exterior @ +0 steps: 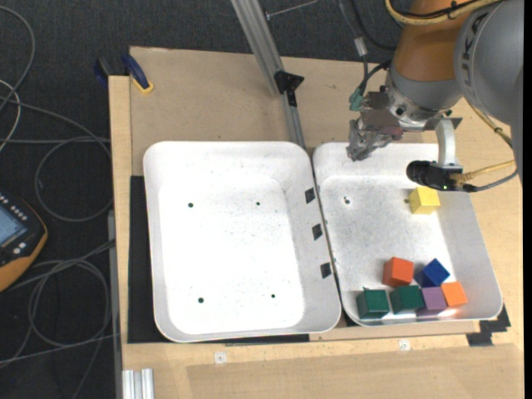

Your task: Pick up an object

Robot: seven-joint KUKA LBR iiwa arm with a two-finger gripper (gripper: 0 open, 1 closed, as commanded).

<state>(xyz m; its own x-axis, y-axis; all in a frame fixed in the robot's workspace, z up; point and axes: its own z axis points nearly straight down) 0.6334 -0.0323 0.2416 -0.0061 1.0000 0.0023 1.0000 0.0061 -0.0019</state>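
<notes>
The wooden bench [249,81] carries two shallow white bins side by side. Taking the right bin [366,248] as the landmark, the left bin [224,239] lies just beside it, their inner rims touching along a line of small black clips.

The KUKA arm [465,40] enters from the upper right of the right bin, its orange band above the grey wrist, and bends down so that the gripper [362,148] hangs over the bin's far left corner, right at the rim. The tips are dark and small against the rim, so I cannot tell how far apart they stand, and nothing is seen between them. A black cylindrical part [432,174] on a white bracket juts from the wrist over the far right of the bin.

A yellow block [424,199] lies inside the bin near its far right side, just below that black part and well apart from the gripper.

Along the bin's near edge a cluster sits packed together: an orange-red cube [399,269], a blue cube [435,272], an orange cube [454,293], a purple cube [433,299], and two green cubes [389,301].
</notes>
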